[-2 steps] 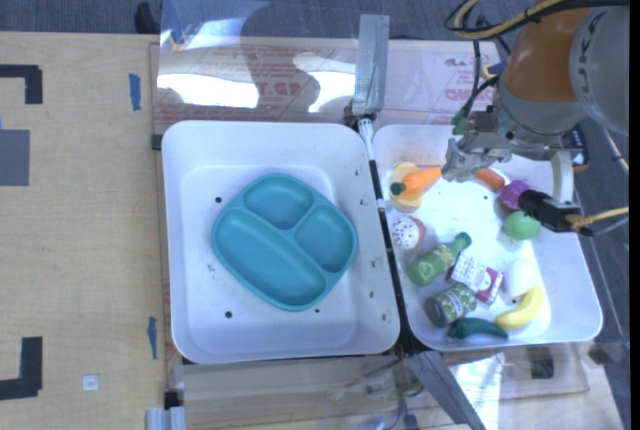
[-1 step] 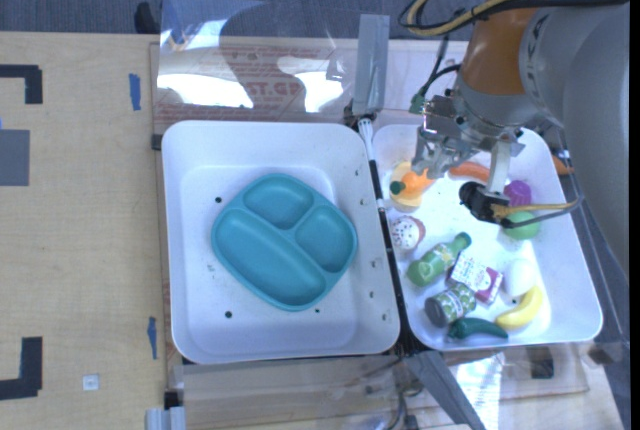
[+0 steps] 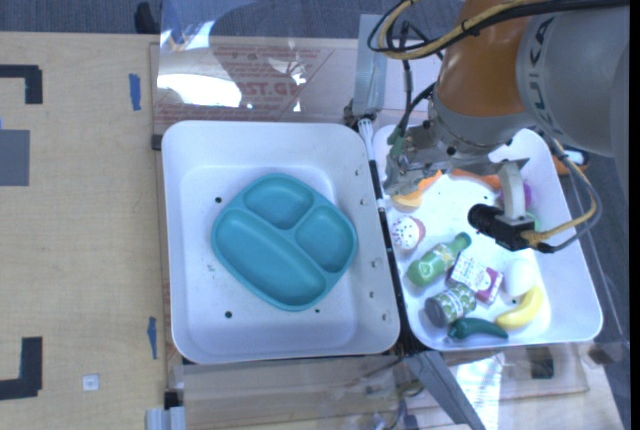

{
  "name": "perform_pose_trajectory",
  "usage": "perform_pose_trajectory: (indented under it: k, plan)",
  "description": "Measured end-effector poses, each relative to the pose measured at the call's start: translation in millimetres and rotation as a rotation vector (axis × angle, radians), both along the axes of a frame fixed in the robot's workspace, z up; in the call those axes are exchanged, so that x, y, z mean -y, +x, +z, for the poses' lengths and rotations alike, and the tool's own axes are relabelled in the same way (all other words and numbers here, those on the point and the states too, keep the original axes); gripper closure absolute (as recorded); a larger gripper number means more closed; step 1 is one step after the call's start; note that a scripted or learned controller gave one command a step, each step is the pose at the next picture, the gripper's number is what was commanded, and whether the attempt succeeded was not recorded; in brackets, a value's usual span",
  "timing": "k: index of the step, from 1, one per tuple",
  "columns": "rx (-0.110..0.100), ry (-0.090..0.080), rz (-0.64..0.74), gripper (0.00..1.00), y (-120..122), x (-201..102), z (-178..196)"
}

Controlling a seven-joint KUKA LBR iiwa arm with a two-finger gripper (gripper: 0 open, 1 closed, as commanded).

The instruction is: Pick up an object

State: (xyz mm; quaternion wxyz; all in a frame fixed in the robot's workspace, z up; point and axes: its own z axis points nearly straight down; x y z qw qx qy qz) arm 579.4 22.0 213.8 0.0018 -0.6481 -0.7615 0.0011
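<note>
My gripper (image 3: 408, 170) hangs under the grey and orange wrist, low over the far left corner of the right bin (image 3: 585, 303). Just to its right lies an orange carrot-like piece (image 3: 431, 183), partly hidden by the wrist. In front of it, spread toward the bin's near side, are a white speckled ball (image 3: 405, 233), a green bottle (image 3: 437, 261), a purple and white box (image 3: 475, 277), a small can (image 3: 452, 303), a yellow banana (image 3: 522, 310) and a dark green vegetable (image 3: 478, 327). I see nothing lifted clear of the bin.
The left bin (image 3: 190, 178) holds a teal divided plate (image 3: 285, 240). A black part of the arm's fitting (image 3: 498, 224) and its cable hang over the middle of the right bin. The two bins' walls meet right beside the gripper.
</note>
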Motion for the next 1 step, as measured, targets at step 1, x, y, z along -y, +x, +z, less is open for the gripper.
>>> perform_pose_trajectory:
  k: [1]
  plan:
    - [0.003, -0.003, 0.082, 1.00, 87.9, 55.5, -7.2]
